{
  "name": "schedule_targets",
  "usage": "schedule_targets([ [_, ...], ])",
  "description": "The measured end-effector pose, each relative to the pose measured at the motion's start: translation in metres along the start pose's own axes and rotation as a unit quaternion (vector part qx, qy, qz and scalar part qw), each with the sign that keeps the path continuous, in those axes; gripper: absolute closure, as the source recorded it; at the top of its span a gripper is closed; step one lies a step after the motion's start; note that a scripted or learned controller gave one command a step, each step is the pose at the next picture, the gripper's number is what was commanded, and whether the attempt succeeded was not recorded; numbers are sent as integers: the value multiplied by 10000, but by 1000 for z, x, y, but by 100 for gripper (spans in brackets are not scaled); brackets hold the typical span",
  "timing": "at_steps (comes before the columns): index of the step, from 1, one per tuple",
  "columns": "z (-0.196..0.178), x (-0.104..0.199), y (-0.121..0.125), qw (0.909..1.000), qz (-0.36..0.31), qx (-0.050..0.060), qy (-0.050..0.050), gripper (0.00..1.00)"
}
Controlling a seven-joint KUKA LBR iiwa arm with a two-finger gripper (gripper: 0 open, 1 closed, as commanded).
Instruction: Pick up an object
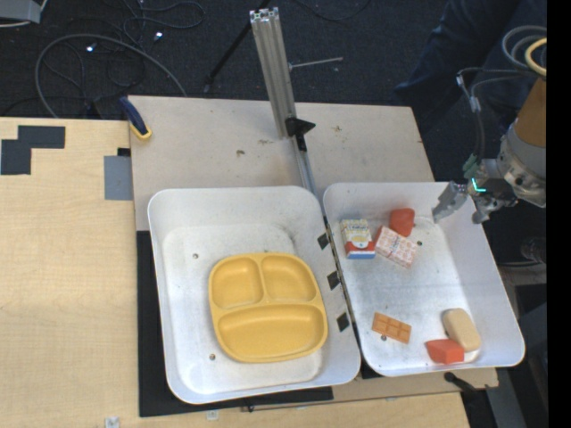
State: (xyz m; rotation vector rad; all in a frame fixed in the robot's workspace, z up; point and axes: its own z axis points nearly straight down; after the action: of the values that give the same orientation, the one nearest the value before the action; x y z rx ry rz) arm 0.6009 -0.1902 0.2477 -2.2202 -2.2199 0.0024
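The two-finger gripper (464, 205) hangs at the far right rim of the right-hand shallow white bin (500, 279), its two dark fingers (446, 205) spread apart with nothing between them, which suits an approach rather than a carry. The task names no particular object, so any of the small items in that bin could serve.

Nearest the fingers, just to their left and slightly toward the camera, lies a small red block (402, 220). Beside it, a little further from the fingers, sits a red-and-white patterned packet (396, 247), touching or almost touching a small box with a yellow and red label (358, 237). This trio is crowded together, so a grasp there may nudge a neighbour.

Well below the fingers, toward the near rim, a flat orange wafer-like tile (391, 327) lies alone, and a pale tan bread-shaped roll (461, 328) rests against a red wedge (444, 351) in the corner.

The left-hand white bin (174, 275) holds a yellow three-compartment plastic plate (267, 307), far from the fingers, probably too broad for them.
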Motion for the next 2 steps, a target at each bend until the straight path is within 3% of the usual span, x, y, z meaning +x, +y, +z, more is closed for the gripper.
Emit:
schedule_targets([
  [1, -1, 0, 0, 10000, -1, -7, -2, 0],
  [2, 62, -5, -4, 10000, 3, 32, 8, 0],
])
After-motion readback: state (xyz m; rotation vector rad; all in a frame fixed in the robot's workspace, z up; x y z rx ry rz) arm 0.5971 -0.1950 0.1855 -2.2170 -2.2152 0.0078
